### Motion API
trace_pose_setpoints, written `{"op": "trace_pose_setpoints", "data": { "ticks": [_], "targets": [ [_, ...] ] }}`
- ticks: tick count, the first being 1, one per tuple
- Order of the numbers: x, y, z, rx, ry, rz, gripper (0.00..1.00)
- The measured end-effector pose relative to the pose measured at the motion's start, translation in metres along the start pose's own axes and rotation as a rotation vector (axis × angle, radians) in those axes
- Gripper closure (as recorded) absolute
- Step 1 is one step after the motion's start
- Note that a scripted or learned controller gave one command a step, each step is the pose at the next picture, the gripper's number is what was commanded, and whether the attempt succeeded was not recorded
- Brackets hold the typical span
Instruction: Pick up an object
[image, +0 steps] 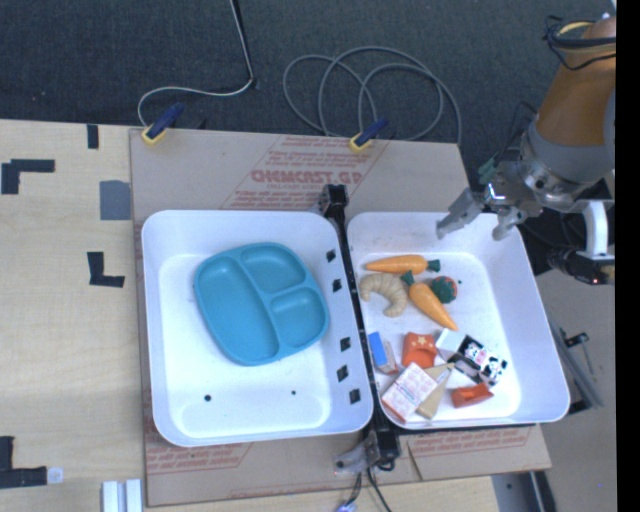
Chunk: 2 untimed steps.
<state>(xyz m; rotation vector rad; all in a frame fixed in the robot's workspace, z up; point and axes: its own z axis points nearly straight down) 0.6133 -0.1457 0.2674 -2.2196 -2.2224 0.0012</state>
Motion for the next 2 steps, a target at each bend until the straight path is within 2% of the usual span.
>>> {"op": "trace_pose_setpoints", "data": {
  "ticks": [1,2],
  "targets": [
    [0.029,-0.011,0.18,-0.002,0.001,0.0,0.0],
    [0.029,-0.009,0.168,-0.007,-0.001,0.0,1.0]
  ]
}}
